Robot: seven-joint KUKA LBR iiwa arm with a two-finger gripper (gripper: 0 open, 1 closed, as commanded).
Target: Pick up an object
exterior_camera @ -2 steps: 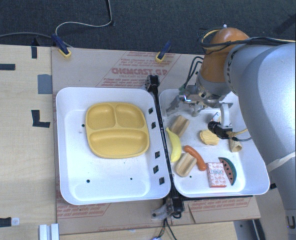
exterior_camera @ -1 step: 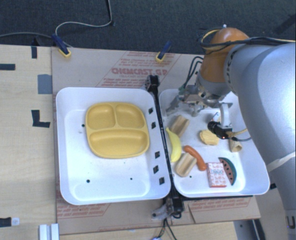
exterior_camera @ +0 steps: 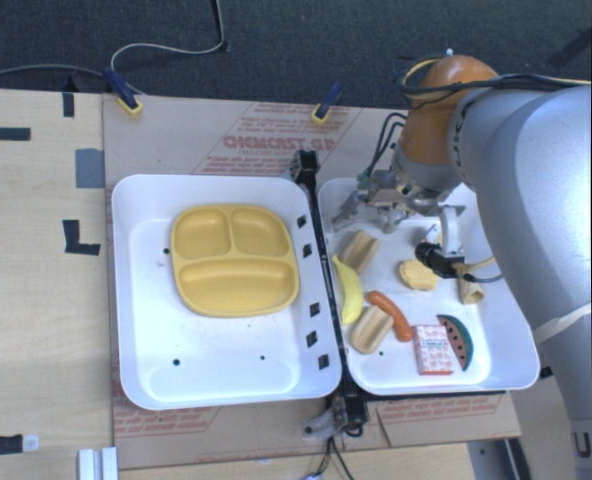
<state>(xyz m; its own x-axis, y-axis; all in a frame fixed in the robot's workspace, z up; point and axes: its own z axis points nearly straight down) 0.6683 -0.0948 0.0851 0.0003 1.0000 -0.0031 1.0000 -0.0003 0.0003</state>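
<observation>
My gripper [exterior_camera: 374, 204] hangs low over the back left part of the right bin [exterior_camera: 506, 363], under the orange wrist band. Just in front of it lies a tan bread piece [exterior_camera: 359, 248]. Further forward I see a yellow banana [exterior_camera: 349, 290], an orange sausage [exterior_camera: 390, 314] and a tan bun [exterior_camera: 370, 329]. A red carton [exterior_camera: 433, 350] and a watermelon slice [exterior_camera: 460, 340] sit at the front right. A yellow lump [exterior_camera: 417, 275] and a small tan piece [exterior_camera: 470, 291] lie to the right of the gripper. Nothing visibly hangs from the gripper.
The left bin [exterior_camera: 141, 348] holds a yellow divided plate [exterior_camera: 234, 260]. The grey arm covers the right bin's far right side. A black divider with clips [exterior_camera: 316, 268] runs between the bins. Cables and yellow clamps [exterior_camera: 326, 106] lie behind on the cardboard.
</observation>
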